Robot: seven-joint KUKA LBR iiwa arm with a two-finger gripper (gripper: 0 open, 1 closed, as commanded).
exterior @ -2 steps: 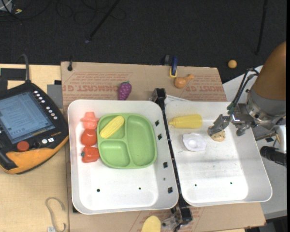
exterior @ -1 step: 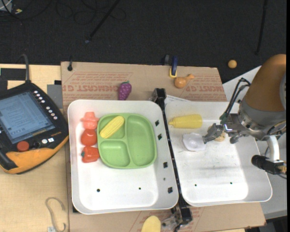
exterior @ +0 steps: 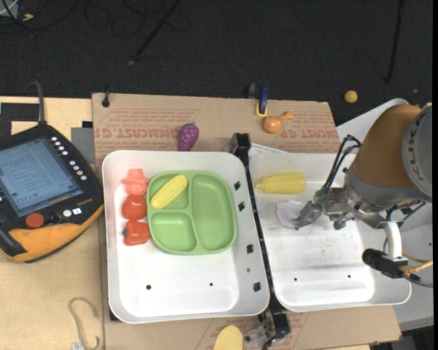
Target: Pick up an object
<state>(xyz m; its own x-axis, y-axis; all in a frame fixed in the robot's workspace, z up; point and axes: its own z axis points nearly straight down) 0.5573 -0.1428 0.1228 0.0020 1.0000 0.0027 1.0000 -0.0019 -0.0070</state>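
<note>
a robot arm with a rounded grey body and a broad orange band wrapped above its wrist. thin black cables loop along its side. below sits a grey metal gripper made of small angular parts. a white bracket and a black cylinder hang beneath.

A green tray with three compartments lay in the left bin, toward its 12 o'clock side, and a yellow corn cob rested tilted in its 10 o'clock compartment. Three red and pink toys stood in a column just beside the tray at its 9 o'clock edge. In the right bin a yellow bottle lay on its side near the 11 o'clock corner.
</note>
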